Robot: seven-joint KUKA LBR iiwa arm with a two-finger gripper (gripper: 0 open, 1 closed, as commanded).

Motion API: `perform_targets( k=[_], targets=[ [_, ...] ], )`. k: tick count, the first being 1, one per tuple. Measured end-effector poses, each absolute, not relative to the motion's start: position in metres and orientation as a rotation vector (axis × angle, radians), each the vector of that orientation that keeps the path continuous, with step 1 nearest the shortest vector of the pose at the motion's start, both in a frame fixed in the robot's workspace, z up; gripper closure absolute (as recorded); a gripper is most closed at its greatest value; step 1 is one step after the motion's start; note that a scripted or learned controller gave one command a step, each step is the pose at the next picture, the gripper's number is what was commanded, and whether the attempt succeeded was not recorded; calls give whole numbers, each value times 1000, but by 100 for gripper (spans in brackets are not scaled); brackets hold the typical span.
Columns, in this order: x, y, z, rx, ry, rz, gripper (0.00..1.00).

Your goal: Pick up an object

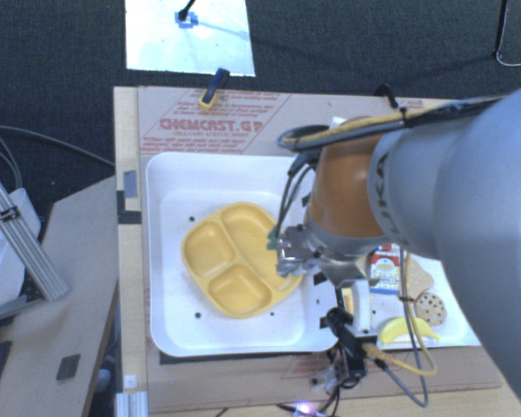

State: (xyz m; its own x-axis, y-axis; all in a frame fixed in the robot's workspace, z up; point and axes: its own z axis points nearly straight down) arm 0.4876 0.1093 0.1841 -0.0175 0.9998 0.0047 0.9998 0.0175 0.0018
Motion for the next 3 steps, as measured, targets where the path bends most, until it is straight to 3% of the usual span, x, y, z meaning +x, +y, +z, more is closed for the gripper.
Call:
perform_targets(
  k=[1,2,3],
  targets=[
    [496,31,184,-2227,-2217,-1,100],
    [496,35,195,-2217,-2228,-4,100],
    [549,-108,153,-2238,-2215,4,100]
  ],
)
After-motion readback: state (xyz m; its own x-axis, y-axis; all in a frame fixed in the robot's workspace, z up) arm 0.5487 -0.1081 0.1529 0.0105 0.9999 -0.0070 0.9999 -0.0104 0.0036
